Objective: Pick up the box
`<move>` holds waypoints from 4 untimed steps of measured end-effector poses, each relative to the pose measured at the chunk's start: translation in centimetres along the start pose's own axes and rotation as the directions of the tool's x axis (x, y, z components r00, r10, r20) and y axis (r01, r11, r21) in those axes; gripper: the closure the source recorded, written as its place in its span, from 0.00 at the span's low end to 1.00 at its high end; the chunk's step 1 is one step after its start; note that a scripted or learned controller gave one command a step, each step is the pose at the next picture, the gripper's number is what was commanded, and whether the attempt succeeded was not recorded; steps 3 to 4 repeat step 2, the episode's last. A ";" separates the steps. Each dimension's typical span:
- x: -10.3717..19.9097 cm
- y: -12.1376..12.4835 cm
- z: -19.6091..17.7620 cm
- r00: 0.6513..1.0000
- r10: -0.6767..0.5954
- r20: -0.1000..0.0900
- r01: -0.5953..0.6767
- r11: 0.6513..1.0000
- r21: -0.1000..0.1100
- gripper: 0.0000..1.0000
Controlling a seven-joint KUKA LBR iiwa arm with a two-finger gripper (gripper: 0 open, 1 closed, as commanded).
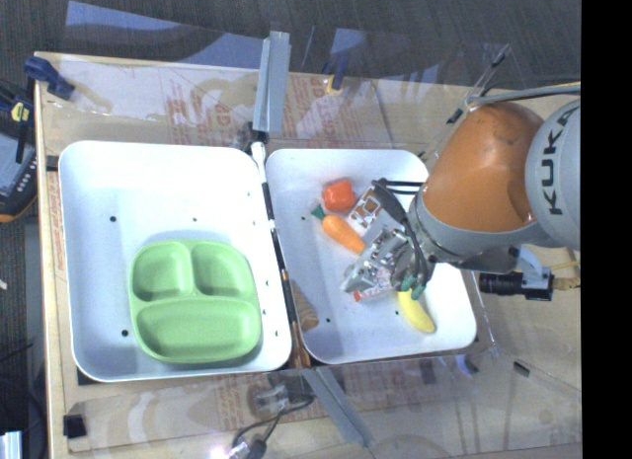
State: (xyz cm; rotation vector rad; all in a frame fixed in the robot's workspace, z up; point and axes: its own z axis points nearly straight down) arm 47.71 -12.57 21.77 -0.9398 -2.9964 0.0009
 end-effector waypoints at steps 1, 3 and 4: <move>-0.1 0.1 -1.1 1.000 -0.003 0.002 0.003 1.000 -0.001 1.00; 1.5 2.4 -5.6 0.664 -0.747 0.006 0.747 0.664 0.003 1.00; 1.5 2.4 -5.6 0.664 -0.747 0.006 0.747 0.664 0.003 1.00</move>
